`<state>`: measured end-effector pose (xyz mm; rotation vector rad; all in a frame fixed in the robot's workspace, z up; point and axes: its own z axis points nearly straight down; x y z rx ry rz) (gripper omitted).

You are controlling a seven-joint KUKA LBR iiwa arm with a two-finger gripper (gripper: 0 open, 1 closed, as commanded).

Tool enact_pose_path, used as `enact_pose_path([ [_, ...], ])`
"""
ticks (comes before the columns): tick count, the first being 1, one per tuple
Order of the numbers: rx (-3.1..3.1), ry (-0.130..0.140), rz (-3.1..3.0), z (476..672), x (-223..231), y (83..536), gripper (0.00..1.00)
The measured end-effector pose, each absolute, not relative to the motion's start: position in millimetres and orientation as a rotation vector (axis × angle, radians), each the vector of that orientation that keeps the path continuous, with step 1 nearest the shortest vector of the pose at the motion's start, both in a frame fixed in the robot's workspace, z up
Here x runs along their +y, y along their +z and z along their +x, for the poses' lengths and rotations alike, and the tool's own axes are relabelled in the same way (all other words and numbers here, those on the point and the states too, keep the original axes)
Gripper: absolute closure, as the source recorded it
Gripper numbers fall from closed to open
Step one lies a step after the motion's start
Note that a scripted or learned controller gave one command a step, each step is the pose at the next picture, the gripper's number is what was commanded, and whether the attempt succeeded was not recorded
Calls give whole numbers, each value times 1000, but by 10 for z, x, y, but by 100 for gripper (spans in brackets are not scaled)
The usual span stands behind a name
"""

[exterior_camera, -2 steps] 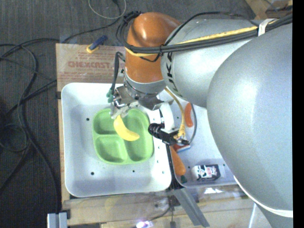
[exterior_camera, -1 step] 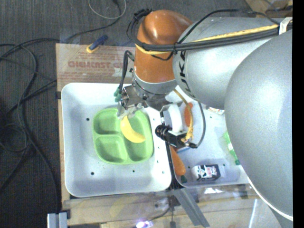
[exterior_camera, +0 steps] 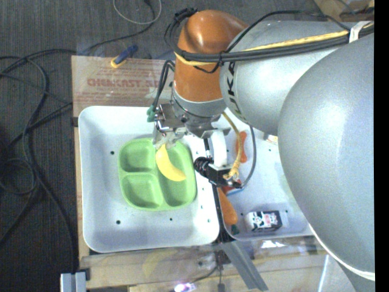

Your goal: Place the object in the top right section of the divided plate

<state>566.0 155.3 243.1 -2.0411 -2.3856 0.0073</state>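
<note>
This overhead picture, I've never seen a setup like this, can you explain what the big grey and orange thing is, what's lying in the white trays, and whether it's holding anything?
The big grey and orange shape is a robot arm, reaching in from the right. One fixed camera looks down at a slant on a bench with two shallow white bins side by side.

At the arm's tip sits its gripper, a two-finger claw, right above a green divided plate in the left bin. A yellow banana-shaped object lies just under the claw, over the plate's right-hand section. I cannot tell whether the claw is pinching it or it is resting on the plate.

The right bin holds an orange carrot-like piece and a small black and white item. Cables lie on the dark floor around the bench.
</note>
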Motion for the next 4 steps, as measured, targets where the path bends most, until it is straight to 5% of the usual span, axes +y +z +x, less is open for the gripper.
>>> enact_pose_path([
  [1, -2294, 8, -2145, 5804, 1382, 2435, 100],
  [2, -2205, 6, -2238, 5666, 1370, 2691, 100],
  [4, -2341, 10, -2097, 6018, 1277, 2262, 100],
])
